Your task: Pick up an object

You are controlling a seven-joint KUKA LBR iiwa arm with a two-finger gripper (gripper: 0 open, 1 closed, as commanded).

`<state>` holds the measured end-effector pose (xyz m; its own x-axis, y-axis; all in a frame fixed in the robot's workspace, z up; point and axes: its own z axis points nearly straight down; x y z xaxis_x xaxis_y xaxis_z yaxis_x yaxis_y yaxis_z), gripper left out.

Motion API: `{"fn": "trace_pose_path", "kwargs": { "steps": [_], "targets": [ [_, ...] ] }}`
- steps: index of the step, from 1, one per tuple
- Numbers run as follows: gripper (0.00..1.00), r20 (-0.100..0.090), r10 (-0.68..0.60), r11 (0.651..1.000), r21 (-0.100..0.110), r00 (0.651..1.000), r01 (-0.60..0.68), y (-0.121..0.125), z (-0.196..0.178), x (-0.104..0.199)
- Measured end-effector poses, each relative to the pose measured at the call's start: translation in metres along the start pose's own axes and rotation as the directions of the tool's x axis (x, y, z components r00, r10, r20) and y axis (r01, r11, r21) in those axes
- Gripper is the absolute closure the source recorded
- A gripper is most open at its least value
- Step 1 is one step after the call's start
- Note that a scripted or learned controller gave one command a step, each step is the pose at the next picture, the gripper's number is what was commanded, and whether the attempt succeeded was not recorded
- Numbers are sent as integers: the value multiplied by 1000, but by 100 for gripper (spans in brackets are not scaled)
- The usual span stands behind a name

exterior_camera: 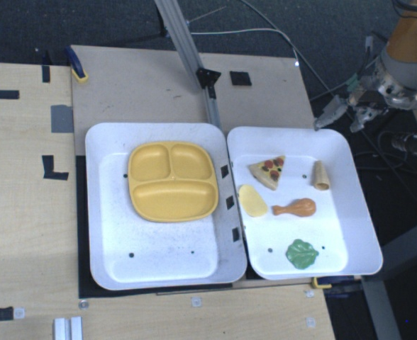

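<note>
— Up by the right bin's far corner, is the gripper open?
— Too blurry, I cannot tell. It holds no toy.
— Where are the toys?
— Below it: pizza slice, cone, drumstick, yellow chip, green lettuce.
— And the yellow plate?
— Far left, other bin.

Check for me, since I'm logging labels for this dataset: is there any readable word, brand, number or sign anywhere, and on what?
None can be read.
The yellow divided plate, the pizza slice, the drumstick and the green leafy piece carry no print.
The black tape marks on the bench are plain shapes, not letters.
</note>
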<state>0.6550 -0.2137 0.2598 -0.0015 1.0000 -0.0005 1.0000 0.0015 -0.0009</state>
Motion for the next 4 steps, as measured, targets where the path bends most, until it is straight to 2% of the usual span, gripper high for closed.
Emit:
{"fn": "trace_pose_path", "kwargs": {
  "steps": [2, 3, 4],
  "targets": [
    [0, 0, 0, 1000, 4, 1000, 0, 11, 101, 15],
    [0, 1, 0, 1000, 4, 1000, 0, 10, 148, 9],
    [100, 3, -1, 1000, 0, 1000, 1, 11, 134, 9]
  ]
}}
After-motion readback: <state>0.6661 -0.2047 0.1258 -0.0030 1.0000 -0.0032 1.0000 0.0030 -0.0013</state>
